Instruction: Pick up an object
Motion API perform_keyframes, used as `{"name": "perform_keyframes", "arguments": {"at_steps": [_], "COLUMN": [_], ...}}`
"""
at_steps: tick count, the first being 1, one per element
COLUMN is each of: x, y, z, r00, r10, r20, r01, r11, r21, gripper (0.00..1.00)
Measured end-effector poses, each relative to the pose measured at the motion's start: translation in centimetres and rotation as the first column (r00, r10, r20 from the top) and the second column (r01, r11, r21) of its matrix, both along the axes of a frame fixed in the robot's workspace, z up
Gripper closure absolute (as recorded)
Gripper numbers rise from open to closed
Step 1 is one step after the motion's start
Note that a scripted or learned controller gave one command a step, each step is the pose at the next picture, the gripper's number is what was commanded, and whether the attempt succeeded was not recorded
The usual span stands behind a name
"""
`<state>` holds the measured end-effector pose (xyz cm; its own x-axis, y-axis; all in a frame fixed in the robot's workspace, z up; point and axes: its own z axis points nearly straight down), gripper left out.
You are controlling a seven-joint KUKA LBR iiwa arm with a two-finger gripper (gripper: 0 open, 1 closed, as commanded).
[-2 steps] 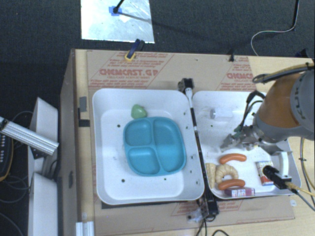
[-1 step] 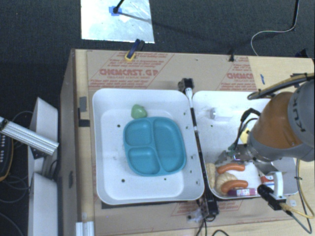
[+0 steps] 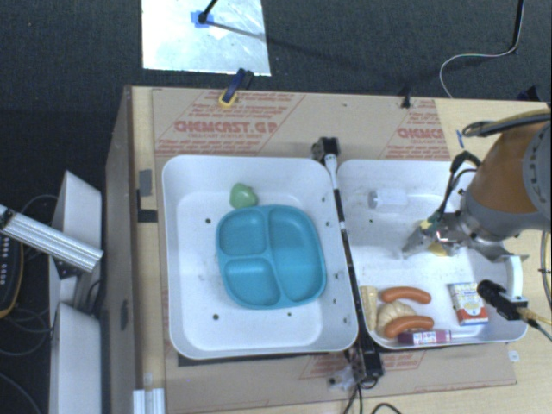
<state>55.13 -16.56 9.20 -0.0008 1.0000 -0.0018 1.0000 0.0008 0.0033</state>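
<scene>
End effector: end effector [image 3: 431,238] sits low over the right half of the right bin [image 3: 388,261], at the end of the grey arm [image 3: 509,184] with its orange band; I cannot tell whether it is apart or together, and nothing can be seen clamped in it.
Front edge, right bin: a slim marker-like stick [image 3: 423,338] with a purple and a red part lies along the near wall.
Sausages: the lower sausage [image 3: 407,324] lies in a pale bun just behind the stick; the upper sausage [image 3: 405,296] lies just behind that, both lengthwise across the bin.
Pale piece: a small cream-coloured piece [image 3: 369,300] lies by the bin's left wall, beside the sausages; too blurred to name.
Carton: a small white and orange carton [image 3: 468,304] lies to the right of the sausages, nearer than the end effector and apart from it.
Clear item: a see-through container [image 3: 388,198] lies near the far wall of the right bin, well apart from the end effector.
Left bin: the left bin [image 3: 194,231] holds a blue divided plate [image 3: 269,255] in the middle.
Green fruit: a small green fruit [image 3: 243,196] touches the plate's far rim.
Worktop: the brown worktop [image 3: 259,115] shows red lettering behind both bins.
Clamp: a yellow and dark clamp [image 3: 233,89] sits on the worktop's far edge.
Floor: a silvery sheet [image 3: 205,24] lies on the dark floor beyond.
</scene>
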Motion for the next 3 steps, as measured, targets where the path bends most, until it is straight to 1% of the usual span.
{"name": "perform_keyframes", "arguments": {"at_steps": [1, 2, 3], "x": [6.2, 4.2, 3.5], "y": [-3.9, -1.9, -1.6], "z": [-0.7, 4.0, 3.5], "r00": [1.000, 1.000, 1.000], "r10": [0.003, 0.003, 0.001], "r20": [0.000, 0.000, -0.002], "r01": [-0.003, -0.003, -0.001], "r11": [1.000, 1.000, 1.000], "r21": [0.000, 0.001, 0.001], "gripper": [0.00, 0.00, 0.00]}}
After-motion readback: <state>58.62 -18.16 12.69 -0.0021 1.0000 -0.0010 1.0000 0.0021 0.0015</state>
